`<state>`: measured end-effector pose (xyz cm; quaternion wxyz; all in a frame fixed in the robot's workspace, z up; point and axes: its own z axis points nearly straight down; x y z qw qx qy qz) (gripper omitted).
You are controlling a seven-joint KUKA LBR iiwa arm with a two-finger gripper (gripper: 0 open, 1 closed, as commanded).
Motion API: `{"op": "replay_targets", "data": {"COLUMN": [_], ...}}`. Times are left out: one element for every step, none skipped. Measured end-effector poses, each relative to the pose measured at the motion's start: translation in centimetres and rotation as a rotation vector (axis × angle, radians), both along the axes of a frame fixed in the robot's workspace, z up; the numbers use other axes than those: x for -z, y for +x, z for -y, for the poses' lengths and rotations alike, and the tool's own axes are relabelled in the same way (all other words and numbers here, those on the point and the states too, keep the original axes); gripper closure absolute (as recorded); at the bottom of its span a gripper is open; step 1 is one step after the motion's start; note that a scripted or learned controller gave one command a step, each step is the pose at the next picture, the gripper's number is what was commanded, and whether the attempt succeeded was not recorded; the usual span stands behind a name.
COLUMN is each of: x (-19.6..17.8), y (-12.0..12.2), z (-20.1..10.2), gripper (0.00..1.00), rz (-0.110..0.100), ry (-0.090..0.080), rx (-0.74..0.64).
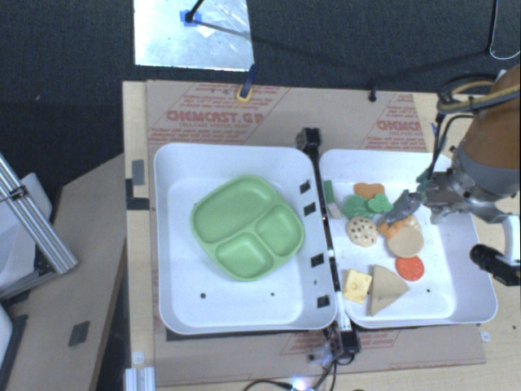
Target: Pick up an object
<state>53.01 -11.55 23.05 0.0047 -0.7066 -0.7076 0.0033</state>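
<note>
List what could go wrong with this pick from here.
1. The gripper sits low over tightly packed toy food: the cookie, green pieces and tan round piece lie close together, so it may nudge or catch two at once.
2. Those flat pieces may slip out.

We see a pale green divided plate (247, 228) in a white bin (175, 296). Beside it lie a speckled tan cookie (361, 231), a red disc (410, 269) and a yellow cheese wedge (356, 286).

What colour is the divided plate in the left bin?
Light green plate, seen in the camera view.
</note>
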Motion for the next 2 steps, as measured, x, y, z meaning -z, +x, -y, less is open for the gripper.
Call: {"op": "replay_targets", "data": {"x": [-0.7,5.2], "y": [0.3,-0.6], "z": [0.0,-0.2], "gripper": [0.0,0.0], "rz": [0.013,0.008], "ry": [-0.002,-0.001], "rx": [-0.002,0.0]}}
